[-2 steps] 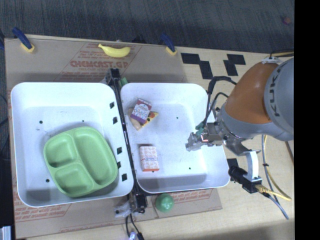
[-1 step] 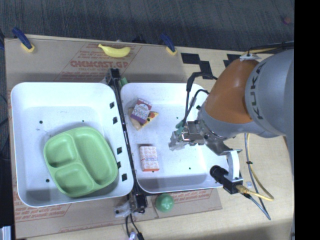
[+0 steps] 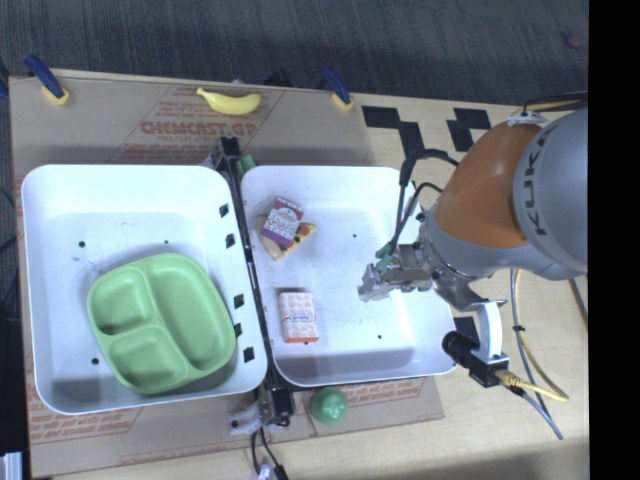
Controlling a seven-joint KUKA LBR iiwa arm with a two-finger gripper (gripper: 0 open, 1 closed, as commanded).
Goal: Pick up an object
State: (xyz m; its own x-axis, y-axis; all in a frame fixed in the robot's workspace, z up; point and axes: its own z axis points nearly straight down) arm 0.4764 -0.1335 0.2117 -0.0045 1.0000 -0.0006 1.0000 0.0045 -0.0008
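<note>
The arm [image 3: 510, 203] reaches in over the right bin [image 3: 330, 183], and its gripper [image 3: 375, 283] hangs above that bin's bare white floor toward its right half. The metal tip is small and blurred against the white, so how far the jaws stand apart cannot be told, and nothing can be seen held there. The things to pick lie in the same right bin, all to the left of the gripper and apart from it: a small orange-and-white packet [image 3: 298, 316] flat on the floor near the bin's front left, and a purple packet [image 3: 283, 225] farther back, tilted, with a yellow piece just beside it. Left of the right bin, the left bin [image 3: 60, 198] holds a green divided tray [image 3: 160, 320] in its front part. A green ball [image 3: 328, 404] rests on the cardboard just in front of the right bin, and a yellow banana [image 3: 229, 99] lies on the cardboard behind the two bins
</note>
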